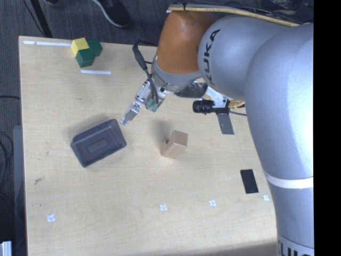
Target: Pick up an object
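1. The gripper point(139, 103) hangs in the upper middle of the frame, below the arm's orange band, angled down and to the left. One pale finger tip points toward the dark tray; a teal part sits just beside it. How far the tool is opened cannot be told from this slant, and nothing shows between its tips.

2. The nearest candidates lie on the wooden surface point(106, 196). The dark grey tray point(98, 142) rests flat at centre left, turned at an angle, just below and left of the gripper. The small wooden block point(175, 144) sits at centre, below and right of the tool, tipped on an edge.

3. A yellow block point(80, 45) and a green block point(88, 54) touch each other at the upper left, well apart from the arm, so they seem unlikely targets for this pose.

4. Judging by the tilt, the tool is probably lined up for the tray's upper right corner, though the wooden block lies about as close.

5. The tray's low, wide shape may be hard to span; the block would suit a pinch better.
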